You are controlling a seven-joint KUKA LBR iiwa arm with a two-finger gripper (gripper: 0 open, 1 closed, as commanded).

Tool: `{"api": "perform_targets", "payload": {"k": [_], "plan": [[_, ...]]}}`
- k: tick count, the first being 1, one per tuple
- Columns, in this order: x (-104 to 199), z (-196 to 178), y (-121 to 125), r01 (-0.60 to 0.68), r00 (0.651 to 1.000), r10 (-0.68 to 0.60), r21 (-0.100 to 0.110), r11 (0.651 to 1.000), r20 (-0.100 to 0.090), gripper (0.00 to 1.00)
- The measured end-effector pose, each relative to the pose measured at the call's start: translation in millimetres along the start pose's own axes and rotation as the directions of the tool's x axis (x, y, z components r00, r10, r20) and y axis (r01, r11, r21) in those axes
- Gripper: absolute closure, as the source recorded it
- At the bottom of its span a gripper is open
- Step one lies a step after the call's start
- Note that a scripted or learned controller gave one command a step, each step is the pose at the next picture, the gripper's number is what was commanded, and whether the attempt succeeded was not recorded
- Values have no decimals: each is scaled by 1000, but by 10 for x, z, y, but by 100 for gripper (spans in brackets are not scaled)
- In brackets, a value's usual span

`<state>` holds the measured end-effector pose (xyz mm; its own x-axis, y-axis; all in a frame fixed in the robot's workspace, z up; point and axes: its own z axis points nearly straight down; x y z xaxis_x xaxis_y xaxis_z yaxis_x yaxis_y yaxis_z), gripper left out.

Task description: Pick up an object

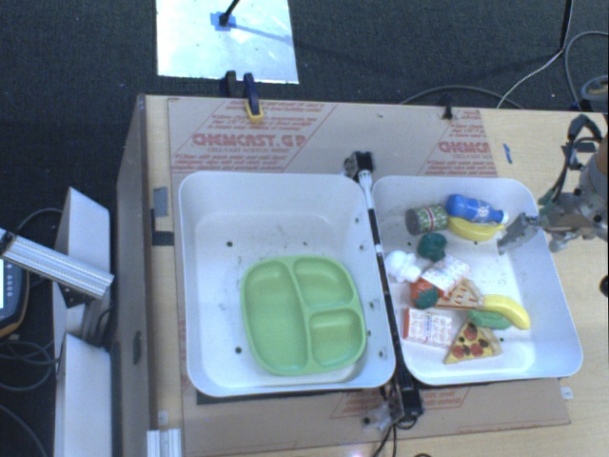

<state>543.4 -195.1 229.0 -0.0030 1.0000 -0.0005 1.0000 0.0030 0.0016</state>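
Look at the right bin [557,327] first: that is where every loose object lies. Along its far side you have a small can [427,219] on its side, and just beside it a blue bottle [475,208], also lying flat, with a white band near one end. A yellow banana [473,228] touches the bottle's near edge. A dark green lump [433,246] sits just below the can.

Toward the middle of that bin you will see a white piece [402,266], a red and white packet [443,276], a teal piece [424,295] and a tan wedge [462,296] crowded together and touching. A second yellow banana [506,309] lies to their right. Nearest you are a flat red and white carton [430,327] and a pizza slice [473,341] with red and dark spots on an orange crust.

The left bin [205,208] holds a light green divided tray [303,314] with three compartments, lying flat toward the bin's near side.

The gripper [521,231] sits over the right bin's far right corner, near the bottle and the first banana. You cannot tell from this view whether the fingers are released or clenched, and nothing shows between them. The grey arm [582,208] comes in from the right edge, above the bench [247,136].
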Motion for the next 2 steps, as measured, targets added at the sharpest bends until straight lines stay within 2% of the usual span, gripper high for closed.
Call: {"api": "perform_targets", "payload": {"k": [1, 2], "plan": [[254, 1220, -370, -2, 1000, 2, -6, 1000, 2, 0], [598, 1447, -565, 0, 1000, 0, 0, 1000, -1, 0]]}}
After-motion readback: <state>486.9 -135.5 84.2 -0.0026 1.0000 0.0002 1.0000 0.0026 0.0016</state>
